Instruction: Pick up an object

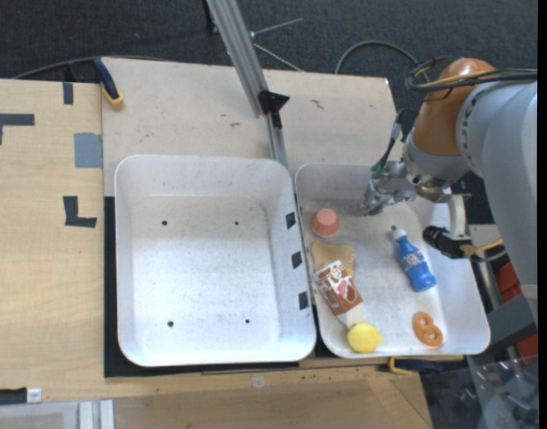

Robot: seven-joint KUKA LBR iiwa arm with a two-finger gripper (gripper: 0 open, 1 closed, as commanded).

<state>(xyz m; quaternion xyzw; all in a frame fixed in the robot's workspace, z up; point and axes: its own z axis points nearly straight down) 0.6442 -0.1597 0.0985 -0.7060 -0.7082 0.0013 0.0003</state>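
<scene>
The small blue plastic bottle [413, 262] with a white cap lies in the right white bin [461, 324]. The gripper [378, 199] hangs above the bin's far end, apparently holding nothing; its opening I cannot tell.

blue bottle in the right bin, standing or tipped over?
Tipped over. The blue bottle lies flat on the right bin floor, its full side showing, white cap toward the far wall.

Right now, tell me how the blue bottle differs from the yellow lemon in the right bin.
The blue bottle is long and slim with a white cap, lying on its side; the yellow lemon is round. The bottle lies mid-bin, nearer the gripper; the lemon sits at the near edge, beside the snack packet. Both rest in the right bin, ungrasped.
</scene>
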